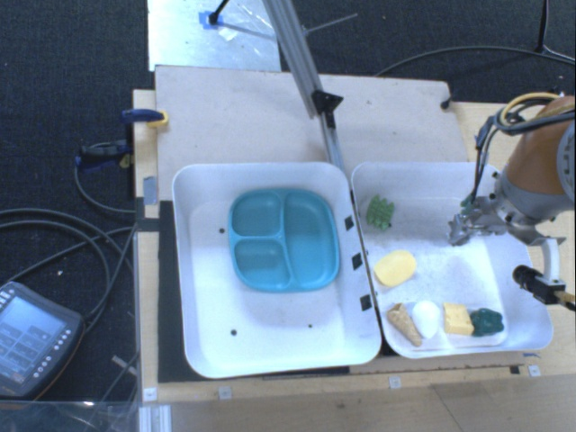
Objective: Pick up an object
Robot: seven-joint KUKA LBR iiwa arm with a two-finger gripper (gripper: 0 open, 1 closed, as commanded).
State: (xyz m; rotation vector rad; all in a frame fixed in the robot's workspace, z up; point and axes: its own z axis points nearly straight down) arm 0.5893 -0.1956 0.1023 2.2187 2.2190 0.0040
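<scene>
The right bin (423, 180) holds several small objects. A green knobbly piece (379, 212) lies near its left wall, with a yellow oval (395, 267) below it. Along the front edge lie a tan cone (404, 323), a white egg shape (426, 318), a yellow block (457, 319) and a dark green lump (487, 321). My gripper (464, 227) hangs over the right half of this bin, on bare floor, to the right of the green piece and above the front row. I see nothing held in it.
The left bin (202, 331) carries a blue divided plate (283, 239). A grey pole (297, 48) slants down to the gap between the bins. The orange-banded arm (540, 165) covers the right bin's far right corner. Cables and a pendant (31, 336) lie at left.
</scene>
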